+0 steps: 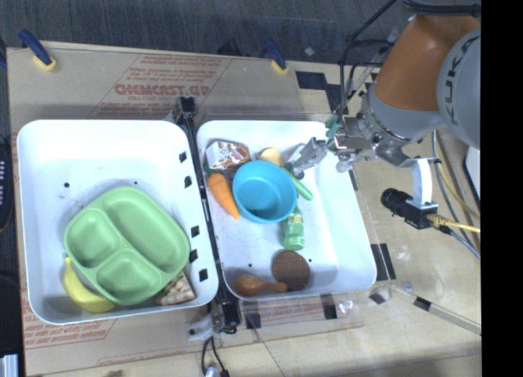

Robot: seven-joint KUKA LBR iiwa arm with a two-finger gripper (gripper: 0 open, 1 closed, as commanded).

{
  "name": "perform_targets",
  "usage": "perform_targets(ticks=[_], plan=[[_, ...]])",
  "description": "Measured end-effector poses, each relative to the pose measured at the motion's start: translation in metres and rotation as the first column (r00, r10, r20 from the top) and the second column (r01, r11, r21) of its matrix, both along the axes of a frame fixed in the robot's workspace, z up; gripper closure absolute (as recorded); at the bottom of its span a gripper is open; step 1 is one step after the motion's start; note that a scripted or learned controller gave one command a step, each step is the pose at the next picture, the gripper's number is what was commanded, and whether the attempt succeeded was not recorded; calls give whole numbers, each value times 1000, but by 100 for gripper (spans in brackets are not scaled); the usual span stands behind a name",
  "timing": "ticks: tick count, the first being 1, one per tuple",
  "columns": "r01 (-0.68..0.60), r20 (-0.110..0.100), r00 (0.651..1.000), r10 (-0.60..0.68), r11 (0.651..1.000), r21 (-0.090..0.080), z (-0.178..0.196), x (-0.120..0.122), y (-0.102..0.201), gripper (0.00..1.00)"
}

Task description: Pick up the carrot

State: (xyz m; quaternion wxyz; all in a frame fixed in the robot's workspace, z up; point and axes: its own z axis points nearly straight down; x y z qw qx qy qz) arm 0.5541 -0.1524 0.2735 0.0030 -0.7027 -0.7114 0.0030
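Observation:
The carrot (pixel 222 194) is orange and lies in the right bin (pixel 343 236), along its left wall, pointing toward the front. It rests against the left side of a blue bowl (pixel 263 190). My gripper (pixel 304 157) hovers over the far right part of that bin, up and to the right of the bowl and well apart from the carrot. Nothing shows between its fingers.
The right bin also holds a snack packet (pixel 226 154), a yellow item (pixel 270 155), a green bottle (pixel 293 231), a brown round object (pixel 290 268) and a brown drumstick-shaped piece (pixel 258 286). The left bin (pixel 49 154) holds a green divided plate (pixel 128 242) and a banana (pixel 80 292).

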Motion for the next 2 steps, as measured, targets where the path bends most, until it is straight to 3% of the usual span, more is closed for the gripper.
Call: perform_targets(ticks=[1, 2], plan=[[63, -11, 998, -63, 998, 1, -118, 5, 63, 0], [136, -3, 991, -136, 991, -1, -184, -17, 63, 0]])
